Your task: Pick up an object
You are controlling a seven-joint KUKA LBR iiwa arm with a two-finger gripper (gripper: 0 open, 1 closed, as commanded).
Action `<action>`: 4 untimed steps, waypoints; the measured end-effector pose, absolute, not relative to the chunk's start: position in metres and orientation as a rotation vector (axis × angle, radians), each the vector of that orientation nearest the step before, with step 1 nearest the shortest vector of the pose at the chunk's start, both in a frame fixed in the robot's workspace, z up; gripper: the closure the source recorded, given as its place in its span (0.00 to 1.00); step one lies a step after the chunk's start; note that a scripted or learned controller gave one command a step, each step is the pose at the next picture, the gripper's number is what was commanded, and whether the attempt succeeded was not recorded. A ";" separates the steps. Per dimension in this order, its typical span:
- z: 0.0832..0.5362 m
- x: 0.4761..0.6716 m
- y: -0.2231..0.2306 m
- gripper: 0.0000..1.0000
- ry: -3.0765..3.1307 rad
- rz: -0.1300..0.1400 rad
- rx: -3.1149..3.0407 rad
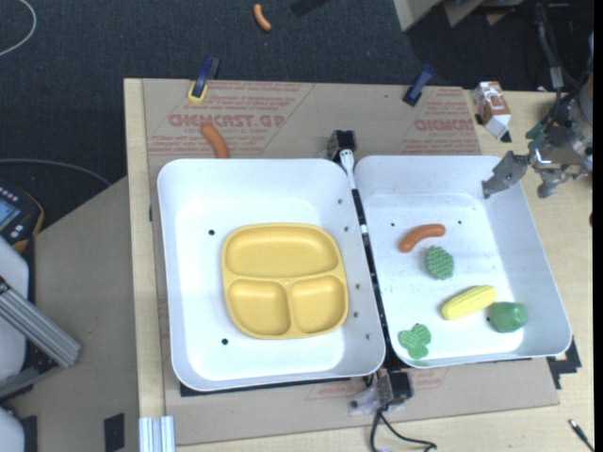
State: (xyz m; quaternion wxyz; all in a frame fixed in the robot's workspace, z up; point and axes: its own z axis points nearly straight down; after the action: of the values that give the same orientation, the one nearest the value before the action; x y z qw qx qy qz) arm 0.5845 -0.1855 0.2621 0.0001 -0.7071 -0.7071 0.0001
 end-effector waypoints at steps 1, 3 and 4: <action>0.199 0.585 -0.179 0.00 -2.217 0.006 -2.216; 0.109 0.592 -0.172 0.00 -2.219 0.004 -2.216; 0.083 0.591 -0.172 0.00 -2.220 0.003 -2.218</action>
State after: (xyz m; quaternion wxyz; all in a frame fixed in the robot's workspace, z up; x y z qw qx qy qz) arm 0.5913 -0.1716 0.0834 0.0018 -0.7068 -0.7074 0.0010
